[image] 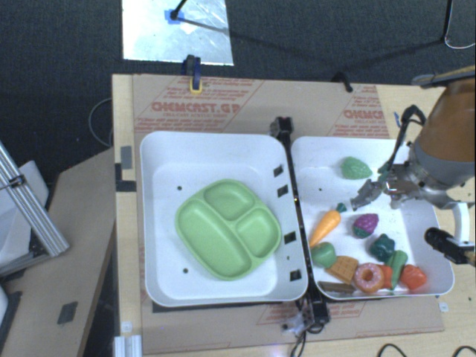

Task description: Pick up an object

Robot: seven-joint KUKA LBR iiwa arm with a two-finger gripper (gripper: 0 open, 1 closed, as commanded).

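We see the bench point(223, 99) on dark carpet point(59, 36); at three o'clock the gripper point(370, 194) hangs, fingers apart.

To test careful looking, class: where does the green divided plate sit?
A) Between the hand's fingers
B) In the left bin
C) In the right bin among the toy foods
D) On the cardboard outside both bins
B: the green divided plate lies flat on the floor of the left bin, while the toy foods, such as the carrot, are in the right bin.
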